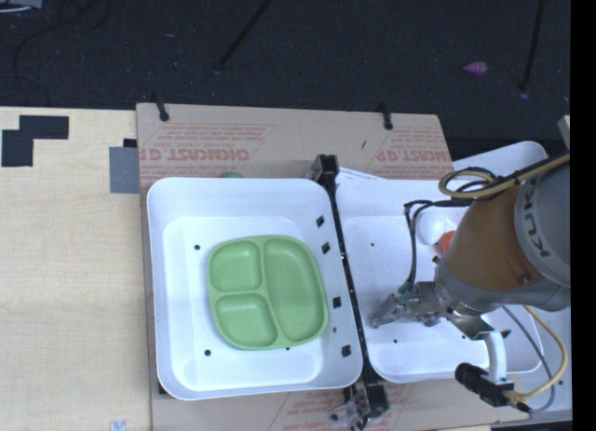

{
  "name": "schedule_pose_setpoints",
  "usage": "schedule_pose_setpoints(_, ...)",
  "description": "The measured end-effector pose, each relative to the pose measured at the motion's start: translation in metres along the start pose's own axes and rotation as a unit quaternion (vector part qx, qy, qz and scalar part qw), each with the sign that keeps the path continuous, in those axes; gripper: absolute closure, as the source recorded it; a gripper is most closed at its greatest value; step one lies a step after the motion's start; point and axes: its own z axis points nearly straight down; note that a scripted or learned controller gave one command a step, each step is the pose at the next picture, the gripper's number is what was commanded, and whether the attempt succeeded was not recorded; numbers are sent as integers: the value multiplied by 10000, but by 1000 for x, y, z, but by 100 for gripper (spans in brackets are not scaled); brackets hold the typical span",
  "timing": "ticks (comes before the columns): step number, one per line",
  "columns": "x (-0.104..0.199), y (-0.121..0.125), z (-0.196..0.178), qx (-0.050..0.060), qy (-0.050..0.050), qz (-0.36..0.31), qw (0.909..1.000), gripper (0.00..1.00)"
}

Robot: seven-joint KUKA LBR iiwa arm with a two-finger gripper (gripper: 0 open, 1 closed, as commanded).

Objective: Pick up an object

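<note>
We take the small objects in the right bin as the things to be picked: a white rounded object with an orange piece touching its lower right side. Both lie near the far side of that bin, above and slightly right of the gripper, and well apart from its tips. The orange piece is partly hidden by the arm, so we cannot tell its shape.

The gripper sits low over the floor of the right bin, pointing left toward the divider between the bins. We see metal parts at its tip, but they blur together, and we cannot tell whether the jaws stand wide or narrow. We see nothing clearly between them.

To the left of the jaws, past the divider, the left bin holds a green divided plate with three compartments, lying flat near the bin's middle. Behind the jaws to the right, the arm's orange band and grey body cover much of the right bin. A black cable loops from the arm above the jaws. Both bins rest on a cardboard sheet on the bench.
</note>
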Motion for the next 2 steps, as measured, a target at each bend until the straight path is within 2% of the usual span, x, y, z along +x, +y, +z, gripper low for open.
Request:
schedule_pose_setpoints(1, -1, 1, -12, -4, 1, 29, 10000, 100)
schedule_pose_setpoints(2, -4, 11, -67, -29, -7, -8, 10000, 100)
